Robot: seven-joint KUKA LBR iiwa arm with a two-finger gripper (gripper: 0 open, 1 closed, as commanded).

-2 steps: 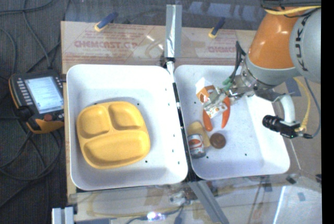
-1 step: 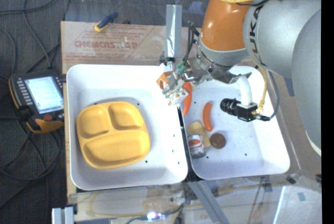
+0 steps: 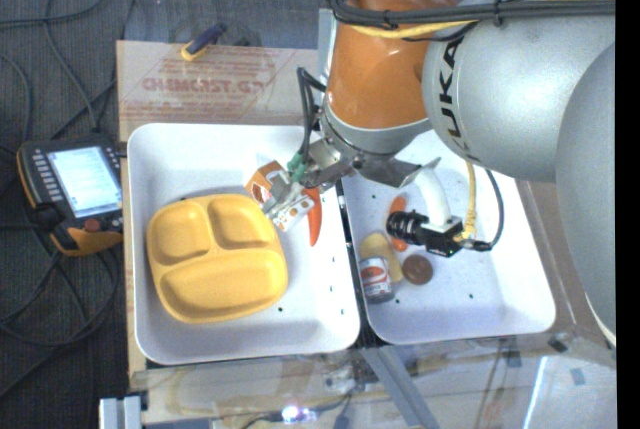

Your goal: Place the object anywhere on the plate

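**Carrot at the plate's right rim, gripper right over it**

I take the yellow plate in the left bin as my landmark. The gripper hangs just beyond the plate's upper right corner, and I cannot tell from here whether it has hold of anything. What I judge to be the object, an orange carrot-like piece, lies just to the right of the plate's right rim and directly below-right of the gripper, touching or nearly so. Its long axis runs roughly up and down the view, close to parallel with that rim. A smaller orange and white item sits off the plate's top right corner.

So the coming move is a short carry leftward onto the plate. The plate's three compartments look bare, with room to spare. Farther right, past the bin divider, the right bin holds a small can, a brown disc and other bits, well apart from the plate.
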